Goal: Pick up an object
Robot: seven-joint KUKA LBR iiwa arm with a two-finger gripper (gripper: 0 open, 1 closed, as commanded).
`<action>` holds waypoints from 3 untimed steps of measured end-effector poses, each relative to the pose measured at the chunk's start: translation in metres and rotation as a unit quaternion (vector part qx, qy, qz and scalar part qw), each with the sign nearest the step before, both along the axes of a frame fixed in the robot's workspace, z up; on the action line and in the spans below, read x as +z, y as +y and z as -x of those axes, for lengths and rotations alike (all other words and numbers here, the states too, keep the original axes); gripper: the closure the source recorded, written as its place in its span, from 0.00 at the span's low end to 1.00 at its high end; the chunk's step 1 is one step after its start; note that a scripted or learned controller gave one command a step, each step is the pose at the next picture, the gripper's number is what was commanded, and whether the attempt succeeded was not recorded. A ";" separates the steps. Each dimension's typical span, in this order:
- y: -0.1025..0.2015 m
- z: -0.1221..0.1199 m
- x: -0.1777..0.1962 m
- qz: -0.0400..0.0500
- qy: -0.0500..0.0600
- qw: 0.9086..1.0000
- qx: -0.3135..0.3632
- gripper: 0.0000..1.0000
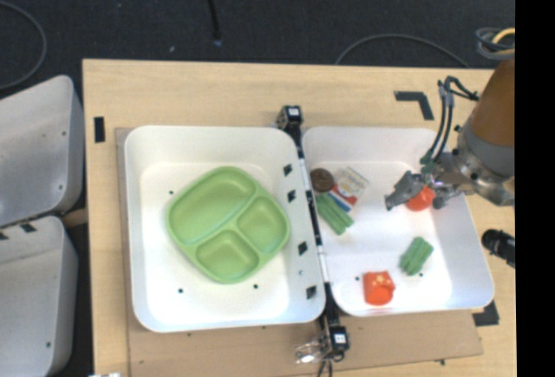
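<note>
Gripper: the gripper [414,193] sits at the right of the frame, low over the right bin [386,154], with dark fingers angled down and to the left; whether they are spread or closed cannot be told.
Orange-red object: a small orange-red object [420,200] lies right at the fingertips, partly covered by them; it cannot be told whether it is gripped or just lying beside them.
Arm: the arm [496,120] enters from the right edge, its orange band above the grey wrist, with cables looping beside it.
Green block: a green block [416,255] lies below the gripper, near the bin's lower right.
Red object: a red object [378,288] rests near the right bin's bottom edge.
Left cluster: a green stick [332,213], a brown round piece [322,180] and a clear packet [349,183] lie close together by the bin's left wall.
Left bin: the left bin [147,289] holds a green divided plate [227,224], lying flat at its middle.
Bench: the wooden bench [199,94] carries both bins side by side.
</note>
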State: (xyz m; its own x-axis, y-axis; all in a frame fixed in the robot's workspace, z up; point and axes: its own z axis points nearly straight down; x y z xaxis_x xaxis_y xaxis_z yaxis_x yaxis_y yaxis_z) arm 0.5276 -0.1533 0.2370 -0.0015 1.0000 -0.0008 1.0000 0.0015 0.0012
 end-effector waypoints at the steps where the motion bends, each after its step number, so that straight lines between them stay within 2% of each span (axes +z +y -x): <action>1: 0.001 -0.007 -0.060 0.000 0.002 1.000 -0.001 0.00; 2: -0.006 0.000 -0.118 0.000 0.003 1.000 -0.002 0.00; 3: -0.007 0.000 -0.137 0.000 0.002 1.000 -0.003 0.00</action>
